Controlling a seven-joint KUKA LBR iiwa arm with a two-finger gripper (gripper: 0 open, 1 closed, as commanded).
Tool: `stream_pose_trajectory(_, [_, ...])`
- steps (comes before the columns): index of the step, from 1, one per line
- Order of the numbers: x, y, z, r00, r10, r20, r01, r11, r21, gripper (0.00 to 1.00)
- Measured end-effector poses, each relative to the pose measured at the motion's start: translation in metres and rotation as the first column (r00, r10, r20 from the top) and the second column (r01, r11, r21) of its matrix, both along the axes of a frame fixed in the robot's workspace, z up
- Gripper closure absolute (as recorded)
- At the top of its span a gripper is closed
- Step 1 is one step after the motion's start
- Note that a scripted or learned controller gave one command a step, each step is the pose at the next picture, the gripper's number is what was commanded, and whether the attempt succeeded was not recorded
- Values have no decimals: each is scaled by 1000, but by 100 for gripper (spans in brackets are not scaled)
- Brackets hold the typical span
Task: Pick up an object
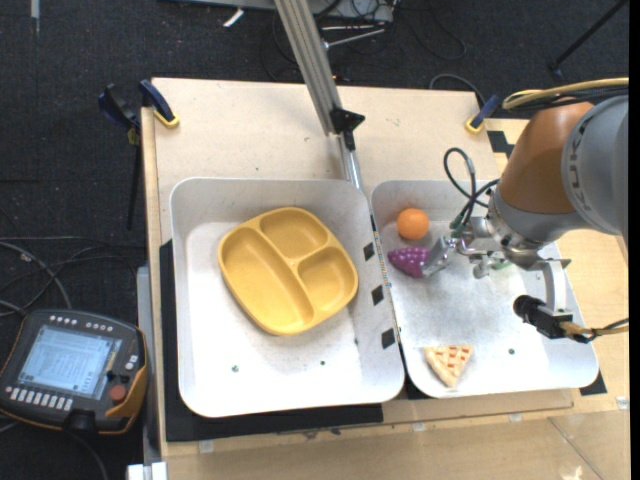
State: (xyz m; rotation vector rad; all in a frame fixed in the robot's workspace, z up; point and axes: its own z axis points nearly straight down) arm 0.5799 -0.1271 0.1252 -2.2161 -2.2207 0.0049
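Nearby, tool (437, 259) — grip unclear — against purple grapes (408, 260), orange ball (412, 224) just behind

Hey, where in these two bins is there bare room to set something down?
Left bin: bare floor along the near edge and left side of the yellow divided plate. Right bin: open floor between the pizza slice and the gripper. Crowded at its far-left corner, where the orange ball, purple grapes and gripper cluster.

Pale wooden worktop (260, 133) on dark carpeted floor (70, 28). Black cables (420, 28) trail at far side. Teach pendant (70, 368) lies near left. Metal pole (310, 53) slants overhead.
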Motion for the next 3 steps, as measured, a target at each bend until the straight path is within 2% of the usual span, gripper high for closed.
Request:
stream_pose_trajectory(1, [0, 0, -31, 1000, -1, 4, 1, 1000, -1, 0])
stream_pose_trajectory(2, [1, 0, -20, 1000, -2, 7, 2, 1000, -1, 100])
stream_pose_trajectory(3, [3, -1, 44, 1000, 0, 12, 0, 1000, -2, 100])
